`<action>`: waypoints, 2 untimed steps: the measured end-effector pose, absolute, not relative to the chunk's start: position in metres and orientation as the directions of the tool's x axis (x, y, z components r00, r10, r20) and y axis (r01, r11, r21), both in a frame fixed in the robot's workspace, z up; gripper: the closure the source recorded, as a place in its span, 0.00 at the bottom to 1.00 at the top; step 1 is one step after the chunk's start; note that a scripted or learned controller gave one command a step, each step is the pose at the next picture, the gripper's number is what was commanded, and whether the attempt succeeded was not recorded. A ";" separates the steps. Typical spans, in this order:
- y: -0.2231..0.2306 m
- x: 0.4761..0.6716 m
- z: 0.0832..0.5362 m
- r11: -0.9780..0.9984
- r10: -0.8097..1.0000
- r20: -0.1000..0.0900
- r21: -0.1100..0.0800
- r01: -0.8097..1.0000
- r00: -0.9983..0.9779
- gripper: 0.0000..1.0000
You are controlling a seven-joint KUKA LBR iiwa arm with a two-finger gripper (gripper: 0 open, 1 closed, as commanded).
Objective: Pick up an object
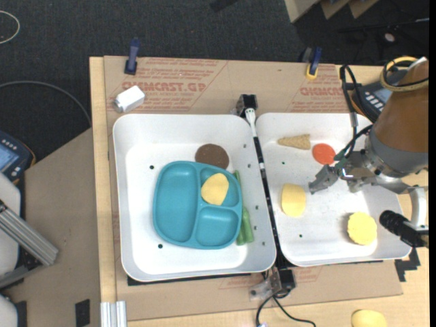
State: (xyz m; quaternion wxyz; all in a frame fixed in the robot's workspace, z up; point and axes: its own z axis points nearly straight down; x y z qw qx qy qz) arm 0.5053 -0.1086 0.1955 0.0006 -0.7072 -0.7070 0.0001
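Reaching in from the right, the gripper (325,180) was seen low over the right bin (320,251), its dark fingers (318,184) pointed left; nothing was seen between them, and whether they were spread or closed could not be told. Just left of the fingertips and slightly below, a pale yellow piece (293,200) was seen lying on the bin floor, close to them but apart. Above the gripper, an orange-red round object (323,152) was found beside the arm's wrist, with a tan wedge (295,142) just to its left near the bin's far wall. A yellow ridged disc (362,228) was seen near the bin's front right corner, below the arm. Bare white floor was left along the front of this bin and down its left side.

The left bin (129,203) was set touching the right one along a shared rim, over which a black cable (259,155) was laid. In it a blue divided plate (194,206) was seen, with a yellow piece (215,189) in its upper right compartment, a brown disc (212,156) just behind it and a green strip (244,225) along its right edge. Both bins were borne on a cardboard sheet (170,80) clamped at the back, with a small white block (129,99) resting on it, and dark carpet (102,12) was seen beyond.
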 end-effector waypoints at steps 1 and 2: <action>-0.115 0.492 0.312 0.001 1.000 -0.003 0.014 1.000 -0.001 0.00; -0.115 0.480 0.463 0.002 1.000 -0.004 0.022 1.000 -0.001 0.00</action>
